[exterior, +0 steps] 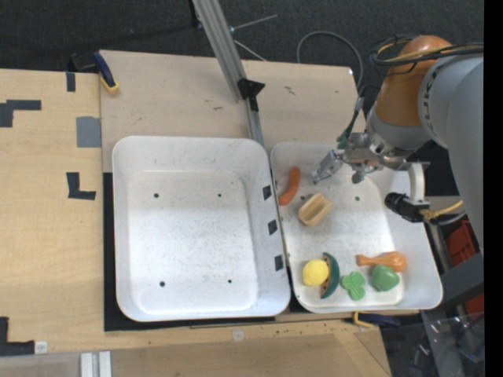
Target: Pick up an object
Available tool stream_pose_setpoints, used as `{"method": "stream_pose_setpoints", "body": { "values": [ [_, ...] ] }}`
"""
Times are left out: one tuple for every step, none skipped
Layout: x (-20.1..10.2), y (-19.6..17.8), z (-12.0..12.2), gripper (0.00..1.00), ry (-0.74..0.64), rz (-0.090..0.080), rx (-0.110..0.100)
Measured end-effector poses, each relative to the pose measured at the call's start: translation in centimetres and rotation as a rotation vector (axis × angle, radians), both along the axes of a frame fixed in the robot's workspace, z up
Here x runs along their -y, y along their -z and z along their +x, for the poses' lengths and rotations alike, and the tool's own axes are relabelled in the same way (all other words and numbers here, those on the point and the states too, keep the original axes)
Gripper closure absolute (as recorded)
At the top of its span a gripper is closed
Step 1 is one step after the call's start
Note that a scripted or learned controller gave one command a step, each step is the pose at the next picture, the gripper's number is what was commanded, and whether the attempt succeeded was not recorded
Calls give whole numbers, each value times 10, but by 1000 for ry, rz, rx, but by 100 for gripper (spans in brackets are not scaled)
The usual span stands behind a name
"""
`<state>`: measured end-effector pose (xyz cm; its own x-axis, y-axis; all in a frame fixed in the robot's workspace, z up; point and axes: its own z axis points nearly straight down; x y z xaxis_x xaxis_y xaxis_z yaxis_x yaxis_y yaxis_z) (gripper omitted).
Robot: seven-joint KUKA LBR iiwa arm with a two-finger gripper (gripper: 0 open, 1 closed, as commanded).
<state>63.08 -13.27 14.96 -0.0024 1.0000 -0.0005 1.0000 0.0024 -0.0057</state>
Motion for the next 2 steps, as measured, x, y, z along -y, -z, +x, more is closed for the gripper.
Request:
{"method": "stream_pose_setpoints", "body": {
  "values": [
    [-7,62,-4,0,0,1,-1],
    [-8,61,-4,0,1,0,3]
  ]
}}
